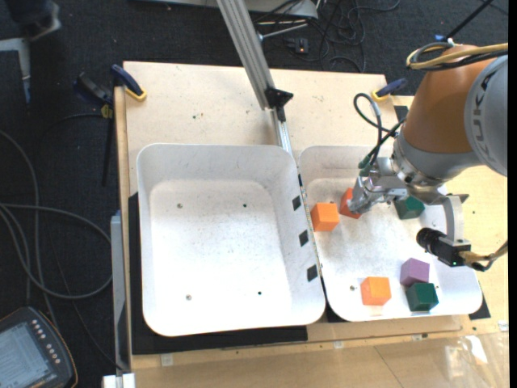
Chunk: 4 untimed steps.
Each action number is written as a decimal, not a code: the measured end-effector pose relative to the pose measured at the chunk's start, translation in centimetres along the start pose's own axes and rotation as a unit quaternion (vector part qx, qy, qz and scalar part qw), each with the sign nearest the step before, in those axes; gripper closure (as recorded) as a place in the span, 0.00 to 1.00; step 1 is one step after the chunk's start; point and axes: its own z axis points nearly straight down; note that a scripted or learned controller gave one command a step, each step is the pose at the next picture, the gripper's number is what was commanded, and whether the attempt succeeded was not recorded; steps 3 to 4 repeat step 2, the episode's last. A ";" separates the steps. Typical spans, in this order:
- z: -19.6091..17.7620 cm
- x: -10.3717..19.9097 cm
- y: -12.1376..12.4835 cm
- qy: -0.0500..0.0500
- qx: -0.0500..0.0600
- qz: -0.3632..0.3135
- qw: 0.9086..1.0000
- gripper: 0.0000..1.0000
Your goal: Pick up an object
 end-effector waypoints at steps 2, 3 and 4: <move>0.8 11.8 1.4 0.000 -0.001 0.000 1.000 1.00; 0.8 11.8 1.4 0.000 -0.001 0.000 1.000 1.00; 0.8 11.8 1.4 0.000 -0.001 0.000 1.000 1.00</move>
